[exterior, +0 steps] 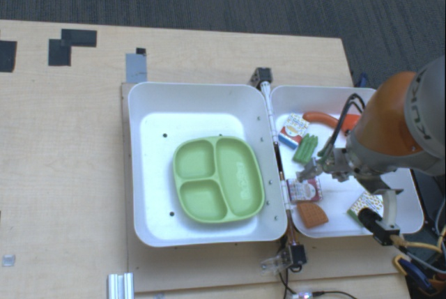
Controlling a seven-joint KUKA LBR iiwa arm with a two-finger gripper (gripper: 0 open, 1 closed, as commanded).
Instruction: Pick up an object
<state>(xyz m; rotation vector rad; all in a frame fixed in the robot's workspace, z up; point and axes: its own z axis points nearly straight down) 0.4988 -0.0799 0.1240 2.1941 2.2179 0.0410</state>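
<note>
Two white bins (pixel 139 151) noted; my gripper (pixel 306 179) hangs low over the right bin's small reddish packet (pixel 305 191); finger state I cannot tell.

The arm (pixel 411 130) enters at the right edge of the frame as a bulky rounded body, grey on its outermost part and wrapped by a broad orange band (pixel 387 120) with a smooth, slightly glossy surface. A thin black cable (pixel 343 120) arcs over the left side of the orange section. Below the band sits a grey metallic wrist section (pixel 366 162), narrower and more angular. From it, small grey metal parts lead left to the gripper (pixel 304 179), which looks thin and silvery with fine detail too blurred to make out.
</note>
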